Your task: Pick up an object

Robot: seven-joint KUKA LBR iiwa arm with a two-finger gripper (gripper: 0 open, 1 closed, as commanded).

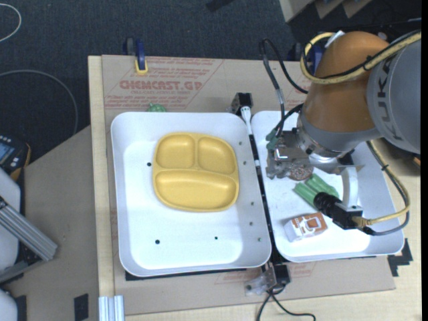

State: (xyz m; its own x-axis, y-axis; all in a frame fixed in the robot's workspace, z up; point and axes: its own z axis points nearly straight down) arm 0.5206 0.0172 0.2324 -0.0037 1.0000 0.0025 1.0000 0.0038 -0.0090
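The jaws hang low over the left part of the right bin, close to the wall it shares with its neighbour, and whether they are parted or closed cannot be told, since the metal wrist parts crowd them from above. Just beside them, to the right and a little lower, a green object lies flat on the bin floor at a slant, partly under a black fitting with a yellow-tipped cable; nothing can be seen between the jaws. Nearer the front of the same bin, well clear of the jaws, a small white and orange box rests on its side. A brownish round patch sits just beneath the wrist, too hidden to identify. The left bin holds a yellow divided plate with three compartments, lying flat toward its back half. Both bins stand touching on a brown board printed with red lettering, which covers the tabletop; a blue and yellow clamp grips its far edge. Dark carpet with thin cables surrounds the board at the back and left. The arm enters from the right, its orange band bulging above the grey wrist, bent downward over the right bin.
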